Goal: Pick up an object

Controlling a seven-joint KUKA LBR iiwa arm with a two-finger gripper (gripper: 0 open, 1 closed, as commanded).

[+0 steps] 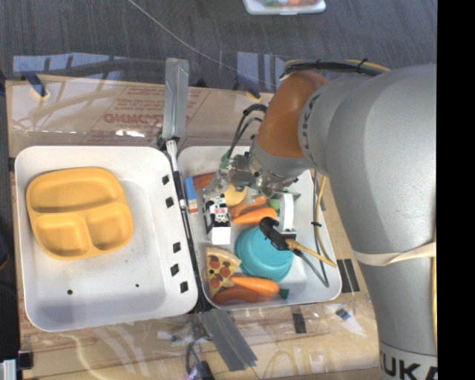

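The hand (249, 177), grip state I cannot tell, hangs just above-left of the orange plastic carrot (254, 216), lying roughly left-right.

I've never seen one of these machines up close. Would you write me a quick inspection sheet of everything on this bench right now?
Surface: two white bins side by side, left bin and right bin, on a bench covered with clear plastic sheet.
Job's things: right bin holds a teal bowl, two toy carrots, a pizza slice and a white block.
Clutter: a yellow divided tray lies in the left bin.
Claw: claw is low over the right bin's far end; its state is unclear.
Cables: black cables run along the wrist.
Surroundings: dark carpet, a white tray at the top.
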